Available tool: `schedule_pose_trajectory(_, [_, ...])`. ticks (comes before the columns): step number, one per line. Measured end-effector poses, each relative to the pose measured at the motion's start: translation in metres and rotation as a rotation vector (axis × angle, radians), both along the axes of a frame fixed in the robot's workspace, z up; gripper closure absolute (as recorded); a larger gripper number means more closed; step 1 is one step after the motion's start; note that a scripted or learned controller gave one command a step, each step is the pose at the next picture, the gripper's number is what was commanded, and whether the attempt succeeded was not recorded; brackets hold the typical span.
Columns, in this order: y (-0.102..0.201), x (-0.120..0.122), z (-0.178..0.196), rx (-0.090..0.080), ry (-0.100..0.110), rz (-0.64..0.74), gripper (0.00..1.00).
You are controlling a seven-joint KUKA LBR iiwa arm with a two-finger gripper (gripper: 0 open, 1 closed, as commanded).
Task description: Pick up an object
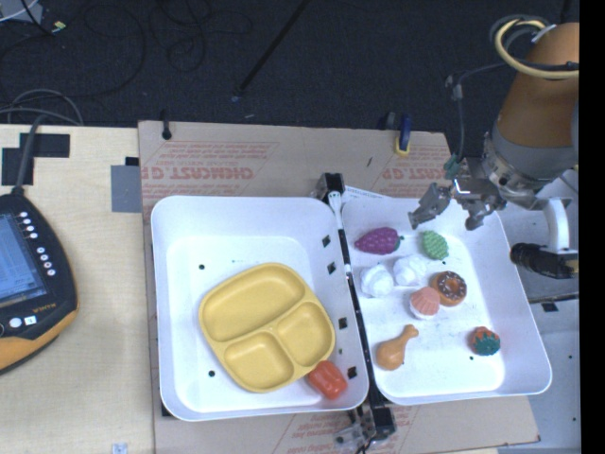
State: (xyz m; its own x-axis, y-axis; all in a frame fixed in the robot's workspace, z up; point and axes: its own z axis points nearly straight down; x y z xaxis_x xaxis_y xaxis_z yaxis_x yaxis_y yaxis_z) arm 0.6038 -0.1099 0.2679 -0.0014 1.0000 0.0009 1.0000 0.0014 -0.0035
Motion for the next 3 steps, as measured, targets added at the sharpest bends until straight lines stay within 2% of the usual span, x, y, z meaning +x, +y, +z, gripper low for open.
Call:
schedule_pose_trajectory(1, [-0.001,0.0,0.01,0.001,0.002,0.0,1.0])
schedule_pose_trajectory(2, [0.086,0.029,0.145,0.0,-0.018,0.008,1.0])
schedule_pose_trajectory(3, [0.091,-0.085,0.169,0.001,-0.001,0.0,1.0])
